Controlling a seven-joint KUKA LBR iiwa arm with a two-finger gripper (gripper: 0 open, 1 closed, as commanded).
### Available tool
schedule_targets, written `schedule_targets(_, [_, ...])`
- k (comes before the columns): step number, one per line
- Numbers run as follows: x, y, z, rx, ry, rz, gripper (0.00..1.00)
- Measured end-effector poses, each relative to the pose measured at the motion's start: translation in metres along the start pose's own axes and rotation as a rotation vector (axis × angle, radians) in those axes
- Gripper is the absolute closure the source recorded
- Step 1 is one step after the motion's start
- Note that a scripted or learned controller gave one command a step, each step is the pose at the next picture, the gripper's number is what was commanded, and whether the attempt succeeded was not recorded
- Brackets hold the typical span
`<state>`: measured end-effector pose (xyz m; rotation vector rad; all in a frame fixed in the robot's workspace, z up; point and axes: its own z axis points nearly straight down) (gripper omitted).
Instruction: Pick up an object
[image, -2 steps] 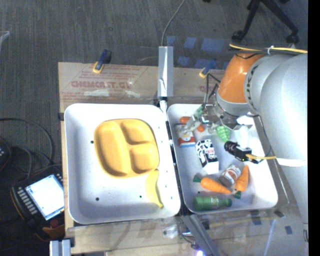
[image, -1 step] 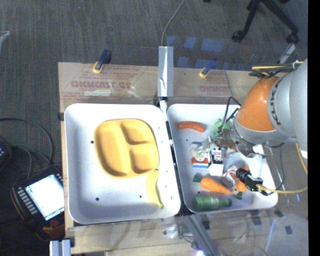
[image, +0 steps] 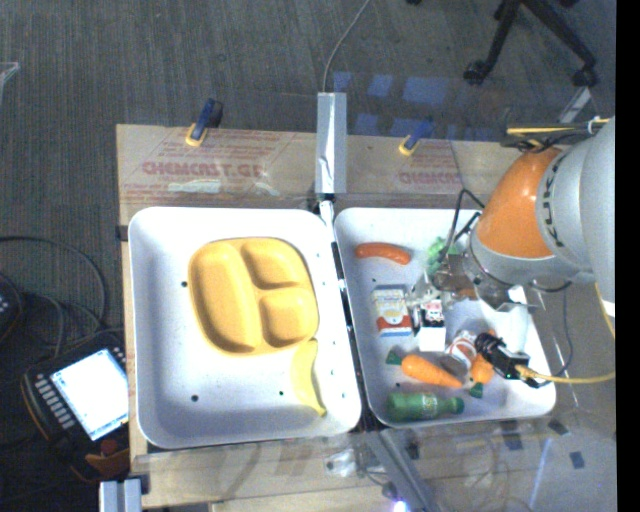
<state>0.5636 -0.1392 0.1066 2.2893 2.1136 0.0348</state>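
Observation:
My gripper (image: 432, 308) hangs low over the middle of the right bin (image: 350, 300), under the orange band of the arm (image: 520, 215). Just to its left stands a small white and red carton (image: 391, 310). In front of it lie an orange carrot (image: 432, 370), a red and white can (image: 462, 348) and a green bottle (image: 427, 405). A reddish sausage (image: 383, 253) rests near the bin's far wall, beside a green leafy piece (image: 438, 248). The arm hides part of the bin's right side.
The left bin (image: 160, 330) holds a yellow divided tray (image: 255, 292) and a yellow banana (image: 308, 375) near its front right corner. A raised rim (image: 338, 300) separates the two bins. A yellow cable (image: 570, 380) trails off the right bin's edge.

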Motion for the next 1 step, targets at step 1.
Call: schedule_targets(1, [0.0534,0.025,-0.1262,0.038,-0.002,-0.01,1.0])
